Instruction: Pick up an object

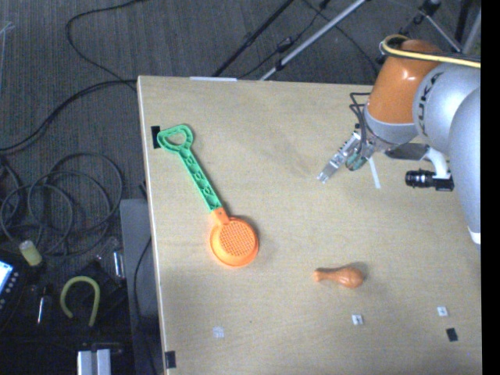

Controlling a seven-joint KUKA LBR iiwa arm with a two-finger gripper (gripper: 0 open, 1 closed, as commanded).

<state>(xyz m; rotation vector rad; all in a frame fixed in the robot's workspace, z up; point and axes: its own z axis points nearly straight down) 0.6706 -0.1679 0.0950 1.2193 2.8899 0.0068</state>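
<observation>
No brand, label or writing is showing itself legibly anywhere on the desk or on the things lying there. The desk top is looking like pale, smooth wood-toned board, with a few tiny square markers dotted near its lower edge, too small for me to read.

My claw is hanging over the upper right part of the desk, slanting down toward the left, its metal tips glinting, grasping nothing; whether it is released or clenched I cannot tell from here. Above it my wrist is showing its glossy orange band and smooth grey shell.

The strainer spoon is lying flat at the left, well apart from my claw: a slim green plastic handle with cut-out holes and a loop at its far end, joined to a round orange head with a fine mesh texture. A small orange drumstick-shaped toy, smooth and bulbous at one end, is lying near the lower middle, below my claw.
</observation>
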